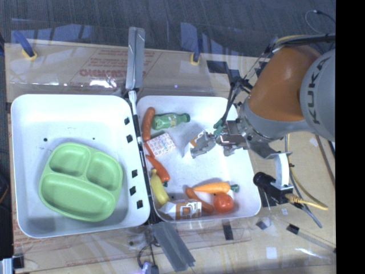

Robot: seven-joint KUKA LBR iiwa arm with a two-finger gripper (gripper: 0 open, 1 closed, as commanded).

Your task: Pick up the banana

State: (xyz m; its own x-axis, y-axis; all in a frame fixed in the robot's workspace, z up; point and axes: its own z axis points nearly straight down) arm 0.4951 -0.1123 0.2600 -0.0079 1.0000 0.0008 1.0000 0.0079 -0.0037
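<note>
**Banana at the left wall of the right bin; gripper held over the bin's middle right**

Two white bins are seen side by side. The left bin [28,153] is occupied by a green divided plate [81,181] in its lower half, with bare floor left along its top. The right bin [242,170] is crowded along its left wall and its lower edge, while open white floor is left in its centre and upper right.

The banana [158,189] is found in the lower left of the right bin, lying close against the left wall, with its upper end beside an orange carrot [157,168] and its lower end near a brown-and-white packet [188,210]. Further up the same wall a sausage-like piece [147,123] and a small printed box [160,145] are seen, and a green bottle [170,120] lies near the top. Along the lower edge a second carrot [213,187] and a red tomato [223,202] are placed.

The gripper [202,144] is seen over the middle right of the right bin, reaching in from the right of the frame. Its fingers appear slightly parted, and nothing is seen between them. The banana lies down and to the left of the gripper, well apart from it, with open bin floor between the two.
</note>
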